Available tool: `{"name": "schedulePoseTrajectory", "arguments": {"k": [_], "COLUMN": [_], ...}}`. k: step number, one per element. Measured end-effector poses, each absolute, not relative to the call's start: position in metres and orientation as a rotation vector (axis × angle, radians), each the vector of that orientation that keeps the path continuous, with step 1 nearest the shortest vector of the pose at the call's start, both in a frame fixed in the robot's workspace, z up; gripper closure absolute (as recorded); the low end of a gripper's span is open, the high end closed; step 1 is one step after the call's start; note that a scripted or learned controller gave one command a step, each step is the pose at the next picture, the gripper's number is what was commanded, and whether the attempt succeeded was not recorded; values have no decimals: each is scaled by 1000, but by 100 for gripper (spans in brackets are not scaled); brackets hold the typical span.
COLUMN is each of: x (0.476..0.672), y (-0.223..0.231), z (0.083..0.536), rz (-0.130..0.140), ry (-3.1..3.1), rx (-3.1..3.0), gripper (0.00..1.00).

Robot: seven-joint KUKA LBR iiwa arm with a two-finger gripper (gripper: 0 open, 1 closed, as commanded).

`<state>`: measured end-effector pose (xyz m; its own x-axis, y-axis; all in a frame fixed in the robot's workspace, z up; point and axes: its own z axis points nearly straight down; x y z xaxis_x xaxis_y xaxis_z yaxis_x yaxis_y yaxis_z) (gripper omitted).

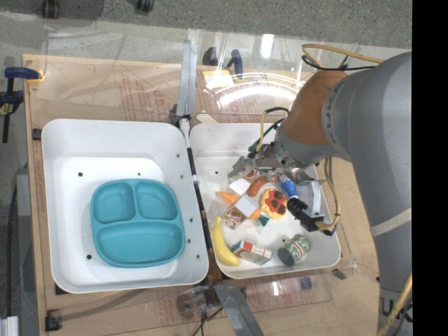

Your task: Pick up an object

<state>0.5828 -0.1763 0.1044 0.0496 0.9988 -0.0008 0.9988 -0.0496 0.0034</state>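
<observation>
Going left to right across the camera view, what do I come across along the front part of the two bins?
Teal divided plate in the left bin → banana → small red and white carton → green can in the right bin.

1. Just under the gripper (260, 168) the right bin (210, 145) is crowded: a carrot (228, 197), a pizza slice (274, 203) and small boxes (245, 206) touch one another.
2. Nearer the front rim, below the gripper, a banana (222, 243) and a can (297, 248) block the way.
3. Behind the gripper, bare white floor.
4. Far to its left, the left bin (63, 145) has open floor around a blue tray (136, 222).
</observation>
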Motion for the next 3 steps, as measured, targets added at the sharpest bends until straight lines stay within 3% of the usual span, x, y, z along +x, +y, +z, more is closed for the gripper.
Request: {"name": "schedulePoseTrajectory", "arguments": {"k": [1, 2, 3], "x": [581, 549, 540], "y": [-176, -143, -125], "z": [98, 87, 87], "rz": [15, -2, -2], "ry": [2309, 2469, 2494], "rx": [2101, 1946, 1915], "gripper": [0, 0, 0]}}
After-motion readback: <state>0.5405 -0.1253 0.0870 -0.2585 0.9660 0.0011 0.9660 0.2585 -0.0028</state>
